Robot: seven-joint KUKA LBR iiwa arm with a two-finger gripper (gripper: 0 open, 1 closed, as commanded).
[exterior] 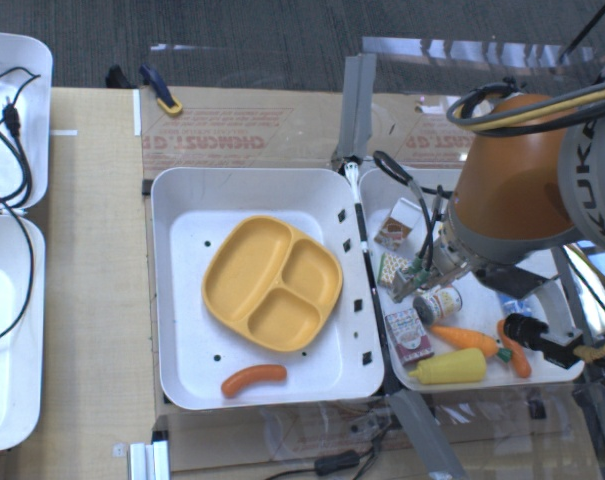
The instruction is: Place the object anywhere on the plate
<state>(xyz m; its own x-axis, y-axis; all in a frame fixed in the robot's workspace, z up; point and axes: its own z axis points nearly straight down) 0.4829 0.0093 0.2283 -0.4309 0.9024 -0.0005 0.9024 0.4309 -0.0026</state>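
A yellow three-compartment plate point(272, 283) lies in the middle of the left bin point(177, 268), with nothing on it. An orange-red sausage point(254, 377) lies in front of it on the bin floor. My gripper point(419, 276) hangs low over the left part of the right bin point(482, 380), under the orange wrist. It is just above a green packet point(391, 268) and beside a small jar point(442, 304) lying on its side. The arm's body hides the bin's back right.
The right bin also holds a brown packet point(393, 233), a red-and-white packet point(409, 334), a carrot point(465, 339), a yellow corn-like piece point(450, 368) and another orange piece point(514, 351). The wall between the bins point(367, 288) stands left of the gripper.
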